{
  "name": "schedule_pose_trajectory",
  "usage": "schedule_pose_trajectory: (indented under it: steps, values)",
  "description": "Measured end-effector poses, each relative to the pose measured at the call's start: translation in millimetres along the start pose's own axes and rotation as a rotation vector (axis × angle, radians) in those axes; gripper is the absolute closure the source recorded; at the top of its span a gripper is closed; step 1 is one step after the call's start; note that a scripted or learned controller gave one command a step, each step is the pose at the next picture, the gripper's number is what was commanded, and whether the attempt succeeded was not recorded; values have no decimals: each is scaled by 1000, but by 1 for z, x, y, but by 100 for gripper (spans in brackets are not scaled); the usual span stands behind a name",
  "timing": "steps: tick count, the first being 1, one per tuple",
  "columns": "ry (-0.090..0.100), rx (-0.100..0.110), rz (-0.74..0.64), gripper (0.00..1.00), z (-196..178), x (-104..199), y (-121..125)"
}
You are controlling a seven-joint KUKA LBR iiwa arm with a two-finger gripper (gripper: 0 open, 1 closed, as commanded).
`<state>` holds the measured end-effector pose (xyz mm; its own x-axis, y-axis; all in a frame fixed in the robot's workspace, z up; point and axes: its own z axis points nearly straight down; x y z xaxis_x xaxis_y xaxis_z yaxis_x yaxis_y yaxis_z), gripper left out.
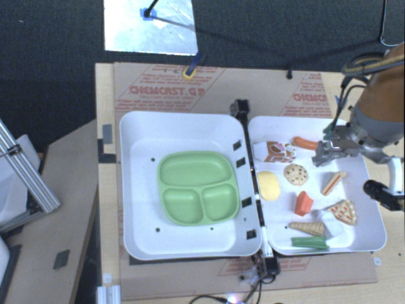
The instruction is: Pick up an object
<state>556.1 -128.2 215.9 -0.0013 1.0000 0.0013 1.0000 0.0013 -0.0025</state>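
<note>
The right bin (pixel 373 233) holds several toy foods: a brown-and-white meat piece (pixel 278 151), an orange sausage (pixel 305 143), a round cookie (pixel 295 174), a hot dog (pixel 331 183), a yellow lemon (pixel 268 185), a red piece (pixel 304 202), a pizza slice (pixel 342 212), a waffle cone (pixel 307 228) and a green pod (pixel 310 242). My gripper (pixel 324 153) hangs over the bin's upper right part, just right of the sausage and above the hot dog. I see nothing held in it.
The left bin (pixel 136 170) carries a green divided plate (pixel 197 187). A black hinge strip (pixel 248 170) runs between the bins. The arm's grey body (pixel 380 116) overhangs the right bin's far right edge. A cardboard sheet (pixel 164 84) lies under both bins.
</note>
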Motion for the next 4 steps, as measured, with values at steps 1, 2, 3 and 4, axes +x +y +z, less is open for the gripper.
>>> schedule_pose_trajectory:
  steps: [1,2,3,4]
  values:
    - [1,0,-5,100,2,37,-40]
    - [0,-1,-4,100,0,52,-66]
    - [-1,-3,0,100,1,45,-67]
    - [-2,-6,-1,100,-2,42,-58]
